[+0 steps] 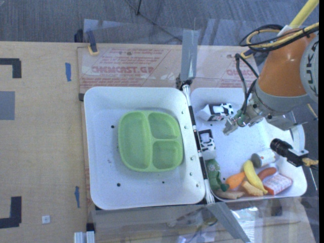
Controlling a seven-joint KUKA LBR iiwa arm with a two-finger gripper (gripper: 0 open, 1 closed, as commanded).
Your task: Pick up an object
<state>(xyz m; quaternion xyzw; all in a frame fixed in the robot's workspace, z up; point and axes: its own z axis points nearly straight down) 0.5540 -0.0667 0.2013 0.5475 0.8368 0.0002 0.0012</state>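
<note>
My gripper (234,122) hangs over the upper middle of the right bin (298,135), below the orange-banded wrist. Just to its left, near the bin's back left corner, lies a black-and-white toy cow (217,110). A small black-and-white block (205,139) rests against the bin's left wall. Along the front of the bin lie a green toy (212,170), an orange carrot (235,179), a yellow banana (253,175) and a red-and-white box (278,184). I see nothing held under the gripper.
The left bin (101,135) holds a green divided plate (151,140). A grey-and-white tube (263,159) lies by the banana. A black part on the arm (286,151) juts over the right bin's right side. Cables hang behind the arm.
</note>
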